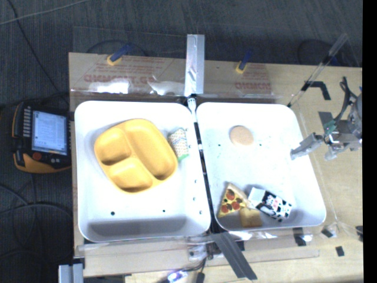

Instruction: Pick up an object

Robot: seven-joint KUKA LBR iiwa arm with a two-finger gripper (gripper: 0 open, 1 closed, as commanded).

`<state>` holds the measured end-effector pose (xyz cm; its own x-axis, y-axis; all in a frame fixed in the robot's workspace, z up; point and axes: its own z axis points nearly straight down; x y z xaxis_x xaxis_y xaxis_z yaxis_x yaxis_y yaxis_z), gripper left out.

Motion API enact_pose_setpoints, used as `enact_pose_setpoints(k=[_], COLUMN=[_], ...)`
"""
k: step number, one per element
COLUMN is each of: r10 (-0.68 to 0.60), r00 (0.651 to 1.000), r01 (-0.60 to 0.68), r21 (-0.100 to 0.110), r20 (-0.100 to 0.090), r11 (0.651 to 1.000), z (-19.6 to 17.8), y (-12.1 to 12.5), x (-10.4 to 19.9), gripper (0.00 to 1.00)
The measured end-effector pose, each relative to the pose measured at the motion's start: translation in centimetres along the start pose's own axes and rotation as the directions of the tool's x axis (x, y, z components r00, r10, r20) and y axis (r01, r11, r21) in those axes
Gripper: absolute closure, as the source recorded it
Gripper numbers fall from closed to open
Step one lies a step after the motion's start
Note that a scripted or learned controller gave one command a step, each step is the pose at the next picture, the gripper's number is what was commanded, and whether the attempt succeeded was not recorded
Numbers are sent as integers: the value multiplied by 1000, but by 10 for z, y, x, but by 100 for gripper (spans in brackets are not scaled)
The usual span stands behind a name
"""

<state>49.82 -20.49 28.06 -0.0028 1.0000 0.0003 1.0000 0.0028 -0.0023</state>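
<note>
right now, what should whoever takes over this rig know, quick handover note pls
Gripper: at the right edge of the view, outside the right bin, nothing seen between its fingers.
Left bin: yellow divided tray, with a small patterned item beside its right side.
Right bin: round tan disc near the top; pizza slice toy, a tan piece and a black and white patterned item clustered along the bottom wall.
Done: nothing picked up yet; all items lie in the bins.
Left: bring the arm over a bin, grasp one object, lift it.
</note>
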Motion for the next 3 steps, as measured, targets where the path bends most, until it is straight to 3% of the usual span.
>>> enact_pose_setpoints(k=[1, 2, 3], r10=[-3, -101, -177], r00=[1000, 995, 984], r01=[3, 101, 177], r21=[1, -3, -3], r20=[0, 2, 4], r11=[1000, 995, 984], z=[-9, -96, -134], y=[1, 9, -13], x=[1, -18, 43], gripper=[100, 100, 100])
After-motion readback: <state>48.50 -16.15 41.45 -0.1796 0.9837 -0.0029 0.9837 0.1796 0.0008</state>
